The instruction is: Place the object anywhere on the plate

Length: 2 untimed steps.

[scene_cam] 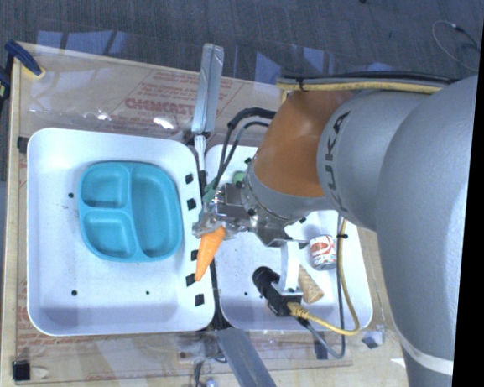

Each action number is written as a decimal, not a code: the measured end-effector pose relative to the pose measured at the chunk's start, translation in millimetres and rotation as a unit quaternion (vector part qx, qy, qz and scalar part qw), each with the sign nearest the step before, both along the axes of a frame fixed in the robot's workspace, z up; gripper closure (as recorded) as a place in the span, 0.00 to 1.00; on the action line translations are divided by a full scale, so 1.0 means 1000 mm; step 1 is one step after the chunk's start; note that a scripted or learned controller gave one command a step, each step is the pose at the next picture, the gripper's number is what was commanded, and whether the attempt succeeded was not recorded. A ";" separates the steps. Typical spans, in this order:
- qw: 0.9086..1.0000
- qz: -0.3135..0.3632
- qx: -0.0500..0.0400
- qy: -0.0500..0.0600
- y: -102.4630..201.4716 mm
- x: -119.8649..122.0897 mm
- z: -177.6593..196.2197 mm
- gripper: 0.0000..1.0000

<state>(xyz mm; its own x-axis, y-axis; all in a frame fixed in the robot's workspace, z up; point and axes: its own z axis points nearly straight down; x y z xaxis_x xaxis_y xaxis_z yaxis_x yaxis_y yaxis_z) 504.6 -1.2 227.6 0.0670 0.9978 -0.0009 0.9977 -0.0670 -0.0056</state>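
A blue three-compartment plate (131, 211) lies in the left white bin (48, 298). An orange carrot (207, 254) hangs over the ridge between the two bins, just right of the plate's edge, its thick end up between the fingers. My gripper (213, 220) is shut on that top end. The grey and orange arm covers much of the right bin behind it.
In the right bin (349, 312) a small red-and-white can (323, 252) lies beside a tan wedge (310, 285). A bit of something green (237, 178) peeks out near the wrist. A metal bar (208, 89) stands behind the bins.
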 end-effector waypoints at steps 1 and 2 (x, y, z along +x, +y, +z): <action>0.994 -0.112 -0.001 0.000 0.026 0.052 0.003 1.00; 0.994 -0.111 -0.001 0.000 0.026 0.052 0.003 0.00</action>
